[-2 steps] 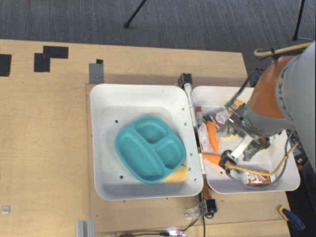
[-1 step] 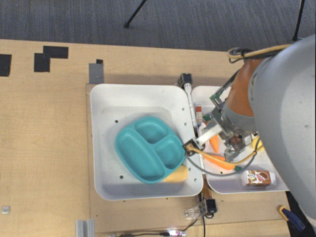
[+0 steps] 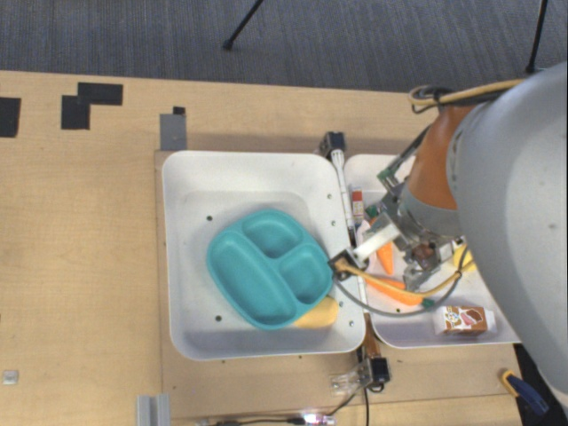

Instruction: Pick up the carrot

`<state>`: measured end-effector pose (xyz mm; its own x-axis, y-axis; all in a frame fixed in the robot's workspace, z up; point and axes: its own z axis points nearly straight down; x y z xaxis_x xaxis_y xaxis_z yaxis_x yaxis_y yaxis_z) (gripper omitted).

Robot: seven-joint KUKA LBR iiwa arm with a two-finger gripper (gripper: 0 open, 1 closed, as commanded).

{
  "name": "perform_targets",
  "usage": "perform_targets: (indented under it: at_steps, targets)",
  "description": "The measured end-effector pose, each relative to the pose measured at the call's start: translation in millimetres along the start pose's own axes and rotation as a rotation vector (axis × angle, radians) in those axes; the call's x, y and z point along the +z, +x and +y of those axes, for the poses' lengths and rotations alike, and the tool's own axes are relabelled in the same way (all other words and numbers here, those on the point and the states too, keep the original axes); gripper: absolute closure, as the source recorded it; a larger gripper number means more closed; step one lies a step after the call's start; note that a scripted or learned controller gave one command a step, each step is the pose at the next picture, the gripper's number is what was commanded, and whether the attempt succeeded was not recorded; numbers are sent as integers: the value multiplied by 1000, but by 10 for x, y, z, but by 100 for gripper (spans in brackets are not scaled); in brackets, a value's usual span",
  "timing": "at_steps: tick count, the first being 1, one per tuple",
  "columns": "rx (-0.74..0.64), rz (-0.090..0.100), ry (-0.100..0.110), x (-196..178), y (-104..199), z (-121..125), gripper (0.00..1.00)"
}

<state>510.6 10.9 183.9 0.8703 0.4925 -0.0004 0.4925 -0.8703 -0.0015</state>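
The long orange tapered carrot (image 3: pixel 397 288) lay in the right shallow white bin (image 3: pixel 404 337), directly beneath the two-finger gripper (image 3: pixel 417 260). Whether the claw stood apart or together could not be determined. Judged light, rigid and smooth; a mid-length grasp across its width appeared advisable.

text: none legible | carton (image 3: pixel 464 319) in right bin (image 3: pixel 444 337): brown and white printed face, its lettering too small and blurred to read | black blocks (image 3: pixel 89 103) on bench (image 3: pixel 80 238): plain shapes, no characters | teal plate (image 3: pixel 269 267): unmarked
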Motion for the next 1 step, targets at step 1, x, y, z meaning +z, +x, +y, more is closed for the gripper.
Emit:
perform_targets:
  at_steps: [1]
  targets:
    - [0,0,0,0,0,0,0]
